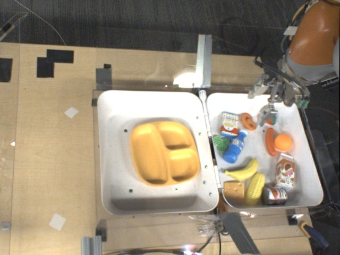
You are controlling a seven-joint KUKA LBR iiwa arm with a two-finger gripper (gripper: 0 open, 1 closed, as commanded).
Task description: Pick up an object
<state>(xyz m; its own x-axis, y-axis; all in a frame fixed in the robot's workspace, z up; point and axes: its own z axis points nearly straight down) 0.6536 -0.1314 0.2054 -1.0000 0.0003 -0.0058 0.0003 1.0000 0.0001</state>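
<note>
Bench point(48, 158): pale wood, with dark flooring beyond its far edge. It carried two shallow white bins side by side.

Left bin point(114, 142): held one yellow divided tray point(163, 152) at its middle.

Right bin point(313, 187): held the loose objects we logged as candidates for picking.
- Orange ring point(247, 121), lying flat near the far edge, just left of the gripper.
- Red-orange oblong piece point(270, 141), long axis running from far edge to near edge, just below the gripper and touching the orange ball point(285, 142) on its right.
- Small printed carton point(229, 124), toward the far left corner.
- Blue bottle point(234, 147), lying down, long axis slanted, white cap pointing to the far right, beside a green item point(220, 142) at the left wall.
- Banana point(243, 170), curved, long axis roughly left to right, its right end turned up toward the far edge.
- Yellow corn cob point(255, 188), long axis far to near, next to a tan block point(233, 190) in the near left corner.
- Can point(274, 196), on its side at the near edge.
- Brown-and-white carton point(285, 174), near the right wall.

Gripper point(267, 115): low over the far right part of the right bin, on the grey arm point(313, 41) with its orange band. We could not tell whether it was open, closed or clamped on anything.
</note>
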